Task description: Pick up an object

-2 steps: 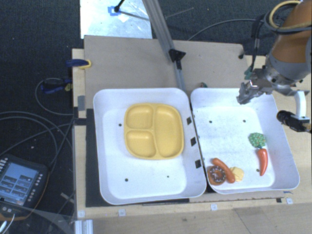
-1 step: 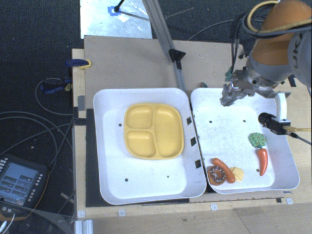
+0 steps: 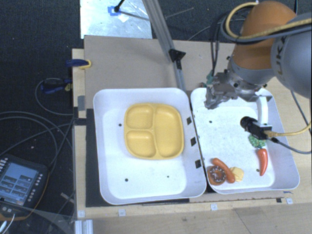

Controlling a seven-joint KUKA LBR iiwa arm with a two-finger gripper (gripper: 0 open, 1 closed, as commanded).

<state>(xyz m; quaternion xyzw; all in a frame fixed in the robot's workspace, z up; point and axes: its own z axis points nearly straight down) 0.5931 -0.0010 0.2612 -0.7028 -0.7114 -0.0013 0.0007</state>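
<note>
Two white bins are seen on a bench. A yellow tray (image 3: 153, 130) lies in the left bin (image 3: 112, 184). Along the near edge of the right bin (image 3: 285, 179) a sausage (image 3: 223, 168), a doughnut (image 3: 216, 175), a red pepper (image 3: 263, 161) and a green piece (image 3: 256, 141) are gathered. The claw (image 3: 214, 99) hangs over that bin's far corner, well apart from them. Whether it is spread cannot be told; nothing is seen held. One lone piece, probably the pepper, should be centred under it before descent.
</note>
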